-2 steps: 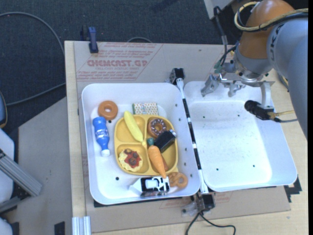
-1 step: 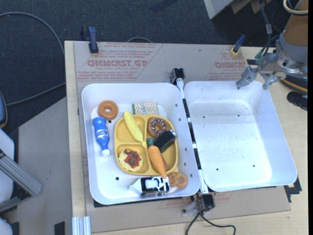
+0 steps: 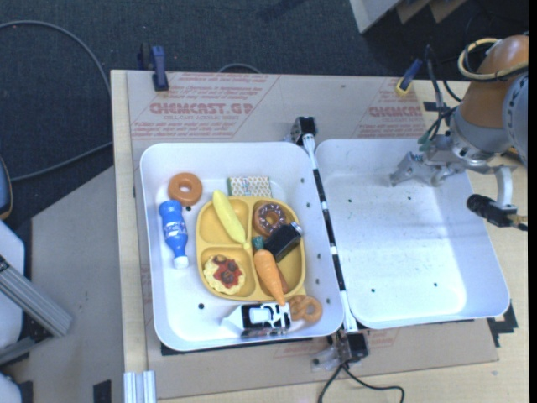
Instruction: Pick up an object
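- 2 white bins: the left bin point(image 3: 155, 225) and the right bin point(image 3: 470, 275), the latter dotted with small dark specks.
- A yellow divided tray point(image 3: 295, 269).
- A yellow banana point(image 3: 226, 215), an orange carrot point(image 3: 269, 277), a black block point(image 3: 282, 241).
- A tan glazed doughnut point(image 3: 185, 188); a brown doughnut point(image 3: 270, 217) with pale sprinkles.
- A blue bottle point(image 3: 174, 230) with a white cap.
- A red-and-yellow portion point(image 3: 226, 273) in the tray's lower-left compartment.
- A black-and-white packet point(image 3: 264, 317).
- A brown cardboard sheet point(image 3: 210, 107) with faded red lettering.
- A grey arm point(image 3: 503, 91) with an orange band.
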`<state>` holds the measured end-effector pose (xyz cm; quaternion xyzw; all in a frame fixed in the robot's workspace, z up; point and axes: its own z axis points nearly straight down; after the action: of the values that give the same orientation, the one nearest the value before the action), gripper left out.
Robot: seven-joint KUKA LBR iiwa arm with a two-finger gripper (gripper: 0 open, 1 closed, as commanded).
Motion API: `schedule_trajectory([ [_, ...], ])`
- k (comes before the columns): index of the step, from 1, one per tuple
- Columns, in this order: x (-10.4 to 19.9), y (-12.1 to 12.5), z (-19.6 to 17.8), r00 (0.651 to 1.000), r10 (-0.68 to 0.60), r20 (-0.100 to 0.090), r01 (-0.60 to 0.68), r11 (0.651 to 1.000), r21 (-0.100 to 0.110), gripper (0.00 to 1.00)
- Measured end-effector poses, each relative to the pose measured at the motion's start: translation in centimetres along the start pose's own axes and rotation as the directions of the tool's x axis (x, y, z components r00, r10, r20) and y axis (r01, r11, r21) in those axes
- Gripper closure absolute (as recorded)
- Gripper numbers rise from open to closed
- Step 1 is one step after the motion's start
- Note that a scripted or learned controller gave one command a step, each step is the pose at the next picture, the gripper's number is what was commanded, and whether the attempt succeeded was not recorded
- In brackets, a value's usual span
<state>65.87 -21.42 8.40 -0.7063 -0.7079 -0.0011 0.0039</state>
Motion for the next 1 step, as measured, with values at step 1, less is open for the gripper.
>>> schedule_trajectory([
  [1,-0.91,-6.66,-8.68,1.0,0.003,0.007,-0.003,1.0,-0.004,0.0],
])
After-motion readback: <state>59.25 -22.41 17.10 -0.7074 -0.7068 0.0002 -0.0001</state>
